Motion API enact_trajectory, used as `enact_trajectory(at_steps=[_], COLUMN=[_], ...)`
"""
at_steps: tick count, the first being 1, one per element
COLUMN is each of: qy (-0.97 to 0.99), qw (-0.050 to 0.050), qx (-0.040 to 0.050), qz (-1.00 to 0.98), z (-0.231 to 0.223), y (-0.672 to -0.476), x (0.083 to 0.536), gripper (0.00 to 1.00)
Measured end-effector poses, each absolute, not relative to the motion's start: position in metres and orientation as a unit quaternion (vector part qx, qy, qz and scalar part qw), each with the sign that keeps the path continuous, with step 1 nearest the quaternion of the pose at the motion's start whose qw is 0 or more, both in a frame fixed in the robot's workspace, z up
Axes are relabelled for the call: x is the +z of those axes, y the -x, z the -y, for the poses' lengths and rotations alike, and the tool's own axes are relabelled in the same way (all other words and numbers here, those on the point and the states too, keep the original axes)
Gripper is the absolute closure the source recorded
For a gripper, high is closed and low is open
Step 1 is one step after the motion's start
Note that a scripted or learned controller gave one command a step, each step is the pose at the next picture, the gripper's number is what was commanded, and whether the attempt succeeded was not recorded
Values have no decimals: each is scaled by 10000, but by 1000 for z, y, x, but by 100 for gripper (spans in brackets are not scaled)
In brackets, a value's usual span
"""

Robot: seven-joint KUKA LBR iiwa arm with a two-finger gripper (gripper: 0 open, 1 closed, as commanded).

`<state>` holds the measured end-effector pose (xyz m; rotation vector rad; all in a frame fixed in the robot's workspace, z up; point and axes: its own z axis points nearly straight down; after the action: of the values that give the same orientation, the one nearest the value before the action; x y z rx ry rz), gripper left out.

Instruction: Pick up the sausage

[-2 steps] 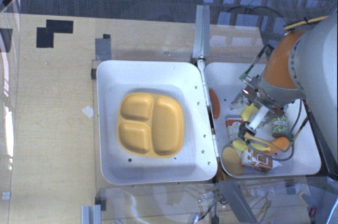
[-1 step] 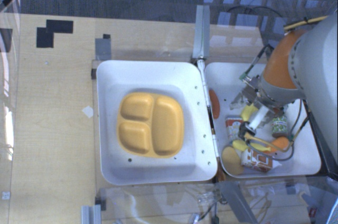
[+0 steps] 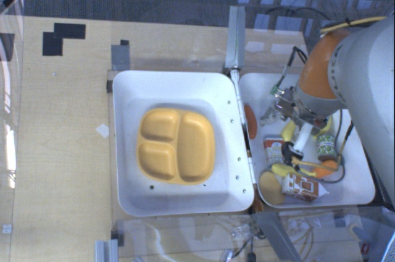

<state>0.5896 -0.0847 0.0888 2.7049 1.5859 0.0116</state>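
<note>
Two white bins share my desk, and the sausage lies along the left wall of the right bin, in its far half. My pincer hovers just right of it, beside the heap of groceries. Open or closed, I can't tell. I'd call this the approach. Next it must shift left, align with the sausage, then descend.
</note>
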Motion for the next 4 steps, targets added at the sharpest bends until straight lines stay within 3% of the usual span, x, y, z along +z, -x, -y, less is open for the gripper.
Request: enact_trajectory(at_steps=[4], qy=[-8627], qw=[29], qx=[38], qz=[-5056], z=[85], y=[-590], x=[89], gripper=[0])
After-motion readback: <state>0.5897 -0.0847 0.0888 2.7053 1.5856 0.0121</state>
